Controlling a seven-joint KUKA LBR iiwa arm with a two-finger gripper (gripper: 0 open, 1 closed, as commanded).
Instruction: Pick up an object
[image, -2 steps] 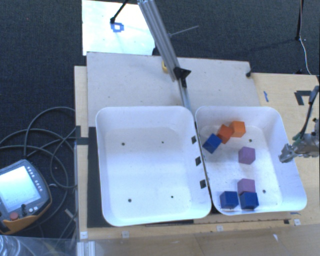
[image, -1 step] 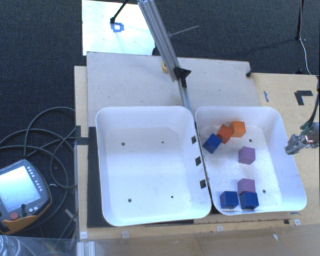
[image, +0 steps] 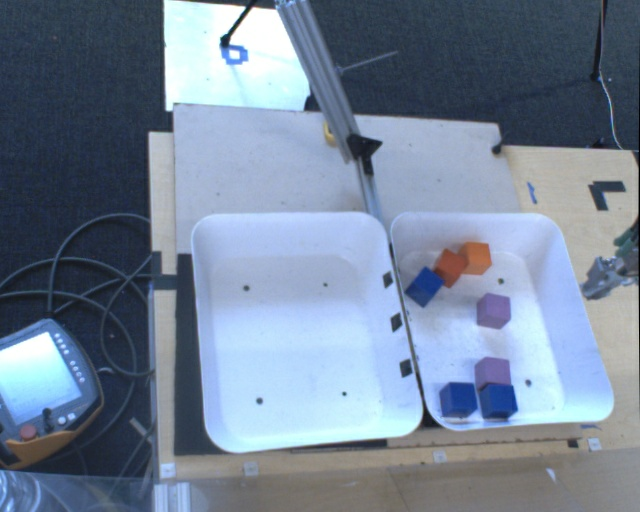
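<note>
1. The left bin (image: 300, 330) sits near the tabletop's (image: 250, 160) front left corner.
2. The right bin (image: 570, 300) holds a blue block (image: 424, 287), two orange blocks (image: 463, 263), two purple blocks (image: 493, 310) and two blue blocks (image: 478, 400) by its front edge.
3. The tool (image: 605, 277) hangs beyond the right bin's right rim; I cannot tell its opening.

— Underfoot? Dark carpet (image: 80, 120), black cables (image: 90, 270) looped beside a teach pendant (image: 40, 395).
— And above? Pale wooden bench (image: 560, 180), grey board (image: 260, 160), slanted metal pole (image: 320, 75), bright sheet (image: 215, 50).
</note>
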